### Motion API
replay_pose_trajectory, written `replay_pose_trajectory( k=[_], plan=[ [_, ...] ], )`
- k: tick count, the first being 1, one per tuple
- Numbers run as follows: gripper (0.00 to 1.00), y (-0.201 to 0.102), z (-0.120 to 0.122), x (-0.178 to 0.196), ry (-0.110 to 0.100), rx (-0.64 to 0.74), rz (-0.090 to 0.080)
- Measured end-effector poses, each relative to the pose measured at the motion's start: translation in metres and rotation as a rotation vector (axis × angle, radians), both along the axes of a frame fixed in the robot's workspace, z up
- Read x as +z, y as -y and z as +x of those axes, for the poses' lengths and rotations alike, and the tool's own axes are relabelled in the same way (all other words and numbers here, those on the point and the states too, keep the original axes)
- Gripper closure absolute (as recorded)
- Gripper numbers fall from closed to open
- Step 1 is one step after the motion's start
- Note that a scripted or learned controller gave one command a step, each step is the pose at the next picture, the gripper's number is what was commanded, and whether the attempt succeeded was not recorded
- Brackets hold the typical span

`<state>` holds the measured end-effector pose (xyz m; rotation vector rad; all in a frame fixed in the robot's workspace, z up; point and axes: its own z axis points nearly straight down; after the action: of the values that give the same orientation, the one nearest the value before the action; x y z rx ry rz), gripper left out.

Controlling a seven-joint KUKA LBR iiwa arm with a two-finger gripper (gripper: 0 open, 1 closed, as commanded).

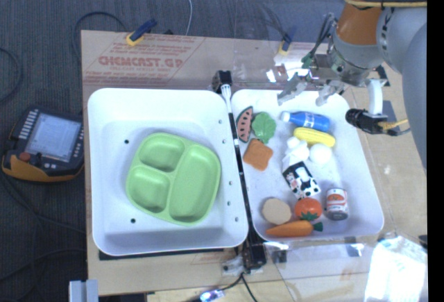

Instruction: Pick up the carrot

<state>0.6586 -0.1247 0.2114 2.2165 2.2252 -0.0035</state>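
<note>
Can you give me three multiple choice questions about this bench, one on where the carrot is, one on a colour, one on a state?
1. Where does the carrot lie?
A. near front edge of right bin
B. on the divided plate
C. outside both bins

2. What colour is the divided plate?
A. white
B. green
C. orange

3. What is the carrot's state?
A. gripped
B. lying in the bin
C. standing upright

Answers: 1 A, it lies below the tomato. 2 B, light green in the left bin. 3 B, it lies flat, far from the gripper at the bin's far edge.
</note>
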Motion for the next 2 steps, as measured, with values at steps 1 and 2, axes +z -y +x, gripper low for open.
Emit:
replay_pose_trajectory(
  k=[1,2],
  plan=[
    [0.00,-0.146,-0.051,-0.029,-0.003,-0.040,0.005],
    [0.00,-0.070,-0.091,-0.027,-0.002,0.236,0.000]
  ],
)
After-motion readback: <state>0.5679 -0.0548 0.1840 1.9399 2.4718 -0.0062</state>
